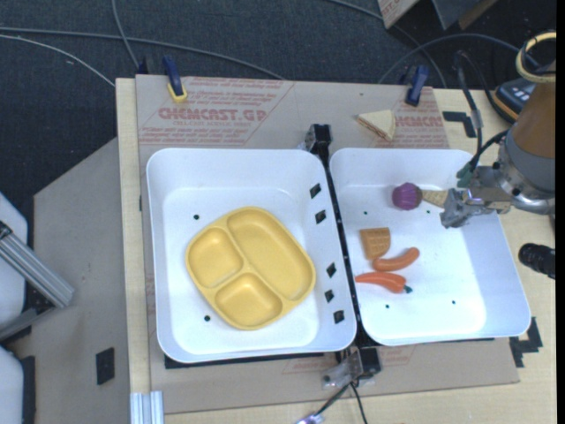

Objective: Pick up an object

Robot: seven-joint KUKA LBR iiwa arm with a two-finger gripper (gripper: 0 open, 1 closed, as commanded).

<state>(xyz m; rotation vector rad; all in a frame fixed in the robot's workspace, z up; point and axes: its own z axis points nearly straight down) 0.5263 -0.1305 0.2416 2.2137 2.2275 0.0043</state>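
The claw (457,212) is hanging over the upper right part of the right bin (494,299), reaching in from the right below the grey arm with its orange band (538,122). Whether it is apart or together I cannot tell from this slant, and nothing is showing between its tips. Just to its left a purple round object (406,196) is sitting on the bin floor, with a pale tan piece (433,197) lying between it and the claw. Lower in the same bin an orange-brown block (375,239) is lying above two orange carrot-like pieces (395,259) (381,281), one near the other. The left bin (168,237) is carrying a yellow divided tray (250,266). On the desk (221,113) above the right bin a sandwich-like wedge (378,124) is resting.
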